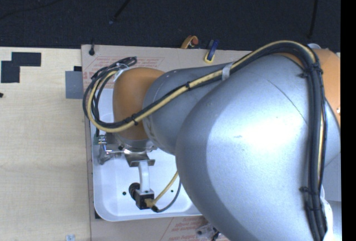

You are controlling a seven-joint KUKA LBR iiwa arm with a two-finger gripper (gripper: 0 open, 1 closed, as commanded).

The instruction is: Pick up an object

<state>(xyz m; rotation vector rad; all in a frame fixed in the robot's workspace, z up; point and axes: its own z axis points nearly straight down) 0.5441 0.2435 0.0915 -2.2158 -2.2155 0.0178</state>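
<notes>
**Picking station with 1 arm, slanted view from above.** The grey arm [250, 145] reaches over the white bin [103, 209] and covers most of it. Its orange band [130, 95] sits above the bin's far half. The pincer [123, 152] hangs just below that band, low over the bin's middle and nearer its left wall. Whether the pincer is released or clenched cannot be told, because the wrist masks its working end.

**Task's thing.** The object to be picked cannot be made out. If one lies in the bin, it is under the wrist or under the arm's bulk on the bin's right side. Its heading and long axis therefore cannot be told either. The bare strip of floor along the bin's near wall carries 2 dark specks [123, 193], too small to identify.

**Progress, as a judgement.** The pincer is down inside the bin, so the approach looks made. No grasp is shown, so the pick counts as not yet done. What remains is a confirmed grip on an item and a lift clear of the bin's rim.

**Surroundings.** The pale counter [39, 139] extends to the bin's left, and a small blue-and-yellow clip [211, 52] lies beyond the bin's far edge.
</notes>
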